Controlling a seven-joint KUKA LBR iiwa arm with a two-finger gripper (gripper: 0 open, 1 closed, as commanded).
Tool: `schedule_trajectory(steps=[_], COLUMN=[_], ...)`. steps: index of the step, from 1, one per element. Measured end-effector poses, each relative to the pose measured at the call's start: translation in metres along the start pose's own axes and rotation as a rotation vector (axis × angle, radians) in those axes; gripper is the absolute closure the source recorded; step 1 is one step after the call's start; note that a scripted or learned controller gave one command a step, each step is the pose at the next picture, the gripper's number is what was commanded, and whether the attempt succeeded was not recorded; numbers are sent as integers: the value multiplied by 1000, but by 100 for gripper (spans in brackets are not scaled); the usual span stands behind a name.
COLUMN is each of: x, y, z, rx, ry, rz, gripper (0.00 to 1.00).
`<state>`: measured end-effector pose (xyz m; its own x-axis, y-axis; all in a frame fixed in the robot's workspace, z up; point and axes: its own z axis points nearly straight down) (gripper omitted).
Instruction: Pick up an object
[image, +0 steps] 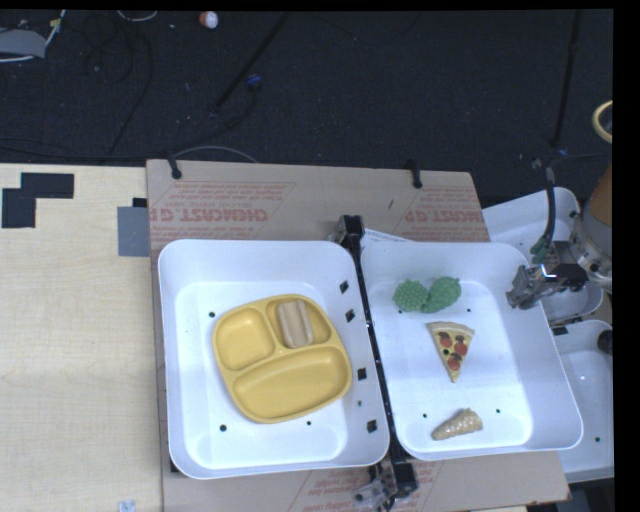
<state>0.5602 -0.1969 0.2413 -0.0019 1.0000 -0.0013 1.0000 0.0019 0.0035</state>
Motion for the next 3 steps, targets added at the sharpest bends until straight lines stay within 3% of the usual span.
schedule_trajectory(steps=[3], x=[164], y=[18], z=[-15], rx=[6], ry=[3], rz=[-3], gripper=[100])
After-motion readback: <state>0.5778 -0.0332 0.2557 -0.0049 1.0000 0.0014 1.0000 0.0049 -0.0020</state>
